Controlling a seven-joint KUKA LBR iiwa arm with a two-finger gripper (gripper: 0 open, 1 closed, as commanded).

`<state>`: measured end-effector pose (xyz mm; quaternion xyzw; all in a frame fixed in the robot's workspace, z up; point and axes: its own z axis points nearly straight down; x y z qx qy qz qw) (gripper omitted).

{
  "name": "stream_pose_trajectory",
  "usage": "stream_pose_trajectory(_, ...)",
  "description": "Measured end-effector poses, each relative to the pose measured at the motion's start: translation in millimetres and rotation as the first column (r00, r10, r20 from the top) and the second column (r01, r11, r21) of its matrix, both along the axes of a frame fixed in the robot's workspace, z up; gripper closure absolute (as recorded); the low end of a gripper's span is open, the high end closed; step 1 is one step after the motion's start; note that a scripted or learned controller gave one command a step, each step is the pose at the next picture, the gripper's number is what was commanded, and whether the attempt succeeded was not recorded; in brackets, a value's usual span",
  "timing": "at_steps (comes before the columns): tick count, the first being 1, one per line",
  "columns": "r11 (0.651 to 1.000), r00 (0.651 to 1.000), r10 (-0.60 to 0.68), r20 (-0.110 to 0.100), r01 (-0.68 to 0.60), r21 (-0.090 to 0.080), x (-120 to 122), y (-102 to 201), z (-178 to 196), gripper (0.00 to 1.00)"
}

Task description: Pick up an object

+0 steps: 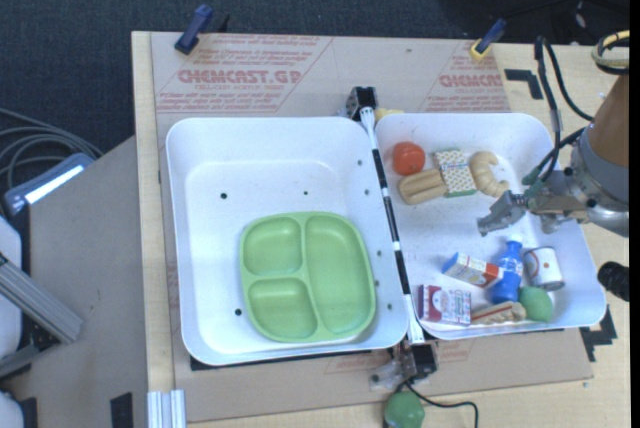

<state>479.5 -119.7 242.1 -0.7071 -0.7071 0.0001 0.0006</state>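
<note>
Fingers point(497, 217) of the gripper hover spread apart in the right bin point(470, 131), gripping nothing, just above the blue bottle point(509, 268). Nearby lie a red ball point(407, 157), a bread roll point(421, 186) and a green divided plate point(305, 274) in the left bin point(200, 216).

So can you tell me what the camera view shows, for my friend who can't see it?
A grey robot arm's two-finger gripper hangs over the right white bin, among small toys: a red ball, a blue bottle and a green ball. The left white bin holds a pale green plastic tray with three compartments.
</note>
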Motion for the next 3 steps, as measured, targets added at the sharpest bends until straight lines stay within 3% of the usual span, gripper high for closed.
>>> stream_pose_trajectory(1, 1.000, 1.000, 0.000, 0.003, 0.000, -0.002, 0, -36, -138, 0.00)
stream_pose_trajectory(2, 1.000, 1.000, -0.001, 0.004, 0.001, -0.003, 0, -36, -128, 1.00)
stream_pose_trajectory(3, 1.000, 1.000, 0.002, 0.003, -0.002, 0.000, 44, 33, -57, 1.00)
